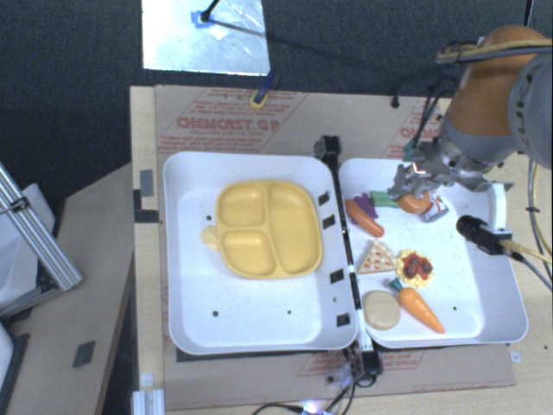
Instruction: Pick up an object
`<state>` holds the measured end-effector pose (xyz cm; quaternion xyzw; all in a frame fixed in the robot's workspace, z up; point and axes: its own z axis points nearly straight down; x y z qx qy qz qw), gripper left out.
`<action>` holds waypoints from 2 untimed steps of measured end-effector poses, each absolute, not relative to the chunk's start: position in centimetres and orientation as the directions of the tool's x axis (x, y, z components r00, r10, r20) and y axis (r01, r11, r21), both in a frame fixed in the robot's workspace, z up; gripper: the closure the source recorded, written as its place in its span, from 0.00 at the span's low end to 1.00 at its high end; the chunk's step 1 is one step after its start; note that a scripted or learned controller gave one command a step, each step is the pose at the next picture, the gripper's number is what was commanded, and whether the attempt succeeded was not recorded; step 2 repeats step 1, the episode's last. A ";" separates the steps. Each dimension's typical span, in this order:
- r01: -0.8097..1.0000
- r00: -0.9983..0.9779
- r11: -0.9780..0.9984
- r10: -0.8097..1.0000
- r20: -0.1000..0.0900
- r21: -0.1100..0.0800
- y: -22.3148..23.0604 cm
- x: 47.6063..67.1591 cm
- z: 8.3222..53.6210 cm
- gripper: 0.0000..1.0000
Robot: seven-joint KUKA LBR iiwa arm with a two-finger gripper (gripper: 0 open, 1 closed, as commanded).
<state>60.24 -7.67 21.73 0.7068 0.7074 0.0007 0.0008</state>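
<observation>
My gripper [415,185] hangs low over the back of the right bin [497,305], on the grey arm with the orange band [488,93]. Directly under it lies a small orange toy [416,203], partly hidden by the gripper; contact cannot be judged. To its left lie a purple piece [366,202] and a red-orange sausage [364,217]. Nearer the front of this bin are a pizza slice [377,258], a red and yellow pasta piece [416,267], a carrot [422,309] and a beige round cookie [381,309].
The left bin [186,258] holds a yellow divided plate [263,229]. A black and white fitting [484,228] juts into the right bin's right side. Black clips [329,148] sit along the divider between the bins. A shiny sheet [207,24] lies behind the bench.
</observation>
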 end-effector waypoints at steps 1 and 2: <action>1.000 -0.002 0.002 1.000 0.000 0.002 -7.6 60.4 21.7 1.00; 1.000 -0.002 0.002 1.000 0.000 0.002 -7.6 60.4 21.7 1.00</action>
